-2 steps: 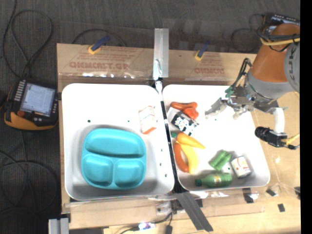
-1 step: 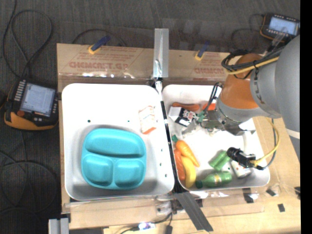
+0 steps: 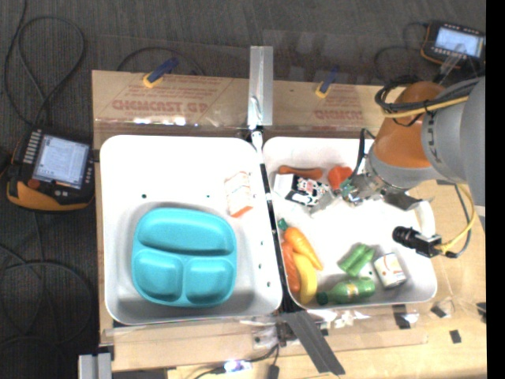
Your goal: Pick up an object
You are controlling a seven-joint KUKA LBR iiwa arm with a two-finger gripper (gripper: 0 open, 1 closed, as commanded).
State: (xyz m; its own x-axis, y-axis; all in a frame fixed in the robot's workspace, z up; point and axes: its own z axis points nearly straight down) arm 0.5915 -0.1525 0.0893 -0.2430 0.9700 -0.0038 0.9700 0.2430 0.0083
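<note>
Hand (image 3: 347,189) position: low over the far part of the right bin (image 3: 418,290), beside its far wall. Whether it is open or closed cannot be told. Nearest candidate: the black-and-white packet (image 3: 308,188), lying just toward the left bin (image 3: 118,164), close to touching. An orange piece (image 3: 340,175) sits beside the hand, nearer the bench's far edge.

Arm (image 3: 461,136): single, grey, entering from right edge of view, bent downward toward lower left. Orange band (image 3: 402,144) above wrist, facing camera, broad and rounded. Wrist: metallic, angled left and slightly down. Gripper (image 3: 341,191): pointing left, low, at upper part of right side of view; fingers small and blurred, spacing not discernible. Black cabling looped over band.
</note>
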